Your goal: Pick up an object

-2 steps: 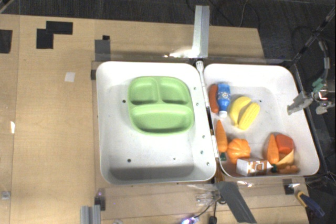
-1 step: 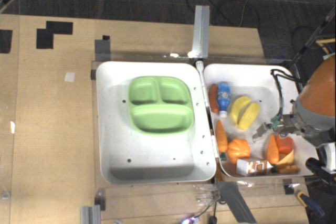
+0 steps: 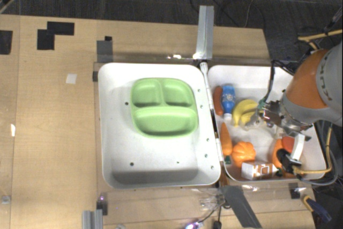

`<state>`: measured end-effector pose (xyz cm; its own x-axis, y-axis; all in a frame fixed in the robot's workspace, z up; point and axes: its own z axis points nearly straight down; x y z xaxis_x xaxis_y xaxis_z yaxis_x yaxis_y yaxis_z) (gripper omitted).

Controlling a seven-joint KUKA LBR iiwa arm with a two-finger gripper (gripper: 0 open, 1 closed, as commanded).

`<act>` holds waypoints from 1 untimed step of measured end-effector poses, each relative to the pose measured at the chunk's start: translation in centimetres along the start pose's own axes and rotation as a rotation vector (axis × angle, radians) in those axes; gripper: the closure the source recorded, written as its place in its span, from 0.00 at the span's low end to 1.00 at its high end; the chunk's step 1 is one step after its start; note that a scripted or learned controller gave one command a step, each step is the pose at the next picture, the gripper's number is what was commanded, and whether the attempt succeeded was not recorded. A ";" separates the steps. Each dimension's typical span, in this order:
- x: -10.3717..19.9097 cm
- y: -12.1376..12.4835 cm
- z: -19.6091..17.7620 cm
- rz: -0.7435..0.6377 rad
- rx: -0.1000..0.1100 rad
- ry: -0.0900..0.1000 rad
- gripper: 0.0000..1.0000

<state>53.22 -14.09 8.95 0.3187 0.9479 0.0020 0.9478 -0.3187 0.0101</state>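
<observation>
i reach into the right shallow white bin (image 3: 319, 139) from the right, my gripper (image 3: 266, 113) low beside the yellow banana (image 3: 244, 111). i cannot tell its state. near it lie a small blue-capped bottle (image 3: 228, 99), a round orange fruit (image 3: 243, 152) and a carrot (image 3: 225, 139). the left white bin (image 3: 115, 131) holds a green divided plastic tray (image 3: 163, 106).

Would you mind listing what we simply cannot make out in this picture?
- Gripper: in the camera view, too small and blurred to read its state or contents.
- Orange object in the right bin: partly covered by the arm.
- Carton: label too small to read.
</observation>
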 end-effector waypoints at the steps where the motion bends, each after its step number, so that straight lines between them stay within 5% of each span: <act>1: 5.0 7.2 0.2 -0.201 -0.001 0.001 0.00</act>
<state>61.65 -11.69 8.88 0.1227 0.9924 0.0004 0.9924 -0.1227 0.0112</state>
